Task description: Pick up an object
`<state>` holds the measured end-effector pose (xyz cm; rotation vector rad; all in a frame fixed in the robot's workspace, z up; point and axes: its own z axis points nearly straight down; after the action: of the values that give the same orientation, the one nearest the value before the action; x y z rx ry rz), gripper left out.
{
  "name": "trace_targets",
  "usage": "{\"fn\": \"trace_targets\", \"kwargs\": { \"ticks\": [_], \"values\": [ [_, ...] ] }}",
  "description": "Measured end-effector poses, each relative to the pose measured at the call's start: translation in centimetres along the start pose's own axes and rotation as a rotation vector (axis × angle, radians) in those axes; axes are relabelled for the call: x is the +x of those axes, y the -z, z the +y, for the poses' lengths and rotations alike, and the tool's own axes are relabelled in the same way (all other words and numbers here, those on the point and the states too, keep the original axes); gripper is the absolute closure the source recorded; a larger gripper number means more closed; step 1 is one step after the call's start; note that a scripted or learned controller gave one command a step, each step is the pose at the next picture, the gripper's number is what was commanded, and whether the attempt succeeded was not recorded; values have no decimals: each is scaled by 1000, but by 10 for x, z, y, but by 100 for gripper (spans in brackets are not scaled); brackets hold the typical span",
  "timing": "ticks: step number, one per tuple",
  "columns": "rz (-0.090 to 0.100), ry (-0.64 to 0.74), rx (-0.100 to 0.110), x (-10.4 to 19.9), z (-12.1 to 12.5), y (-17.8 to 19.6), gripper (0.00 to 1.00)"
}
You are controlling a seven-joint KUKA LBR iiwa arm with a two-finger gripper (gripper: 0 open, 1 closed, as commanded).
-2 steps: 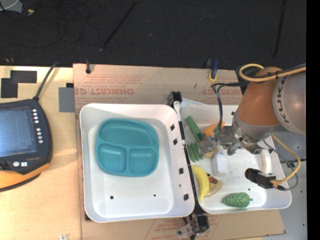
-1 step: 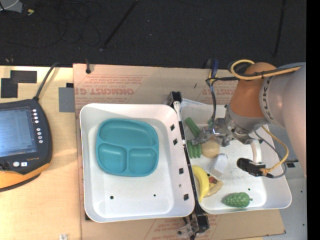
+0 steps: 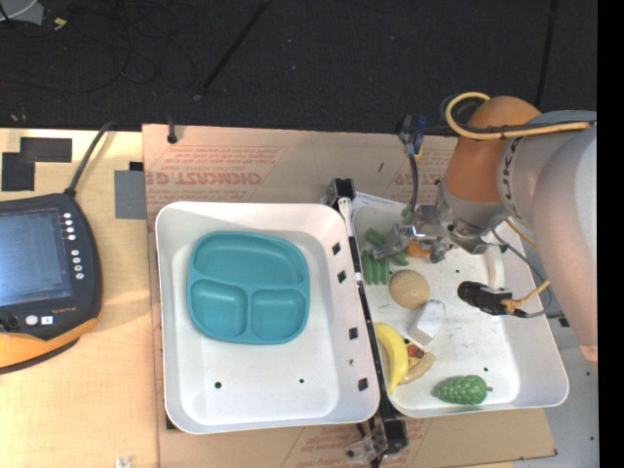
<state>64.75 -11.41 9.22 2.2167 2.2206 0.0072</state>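
I have the gripper (image 3: pixel 421 234) low at the back of the right bin (image 3: pixel 546 383); I can't tell its opening or whether it has anything. Just in front of it sits a tan ball (image 3: pixel 409 288), probably light, smooth and prone to rolling, so I'd pinch across its middle. Beside it lie green pieces (image 3: pixel 380 256), farther forward a banana (image 3: pixel 393 351) and a green knobbly fruit (image 3: pixel 460 389). The left bin (image 3: pixel 185 398) carries a teal divided plate (image 3: pixel 250 287).
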Motion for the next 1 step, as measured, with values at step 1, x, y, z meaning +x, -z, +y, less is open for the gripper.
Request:
{"fn": "trace_targets", "kwargs": {
  "ticks": [1],
  "values": [
    [-8, -7, -11, 14, -24, 2, 0]
  ]
}}
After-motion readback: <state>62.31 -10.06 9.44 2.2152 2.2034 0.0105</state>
